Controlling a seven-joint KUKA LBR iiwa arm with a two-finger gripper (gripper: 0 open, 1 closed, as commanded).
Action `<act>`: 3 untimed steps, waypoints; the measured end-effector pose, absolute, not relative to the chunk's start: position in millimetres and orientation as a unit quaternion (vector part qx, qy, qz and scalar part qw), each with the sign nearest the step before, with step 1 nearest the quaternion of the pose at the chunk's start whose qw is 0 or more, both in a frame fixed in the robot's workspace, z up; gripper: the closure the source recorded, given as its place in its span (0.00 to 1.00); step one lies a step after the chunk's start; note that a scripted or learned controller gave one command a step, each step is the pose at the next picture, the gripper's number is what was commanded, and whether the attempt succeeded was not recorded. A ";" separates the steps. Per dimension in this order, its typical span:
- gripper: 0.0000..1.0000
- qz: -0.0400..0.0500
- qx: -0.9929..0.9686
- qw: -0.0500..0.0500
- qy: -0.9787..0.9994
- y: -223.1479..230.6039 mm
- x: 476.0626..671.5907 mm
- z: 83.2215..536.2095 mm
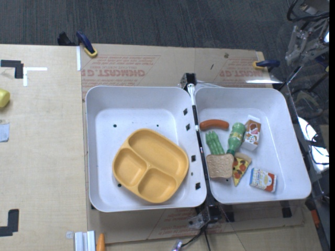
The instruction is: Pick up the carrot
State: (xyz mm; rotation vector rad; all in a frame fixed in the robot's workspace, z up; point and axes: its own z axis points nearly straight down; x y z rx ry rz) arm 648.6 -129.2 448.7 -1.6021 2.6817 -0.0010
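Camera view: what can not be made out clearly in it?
Yellow thing: cut off by the left edge.
Orange thing: cut by the bottom edge, too small to name.
Carton: print too small to read.
Orange-red piece: carrot or sausage, too blurred to tell.
Green vegetable: lower end hidden under the bread.

A yellow three-compartment plastic plate (151, 165) lies in the left white bin (97, 140). In the right white bin (282, 140), a toy bread slice (220, 166) touches a toy pizza slice (241, 169), below a green plastic bottle (236, 136).

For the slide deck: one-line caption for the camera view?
Orange toy carrot lies among play food in right white bin; yellow divided plate in left.
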 end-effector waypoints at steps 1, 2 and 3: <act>0.00 0.000 -0.513 0.009 0.858 -129.1 648.6 448.5; 1.00 0.000 -0.511 0.013 0.859 -129.2 650.5 458.2; 0.00 0.000 -0.511 0.013 0.859 -128.9 650.5 458.1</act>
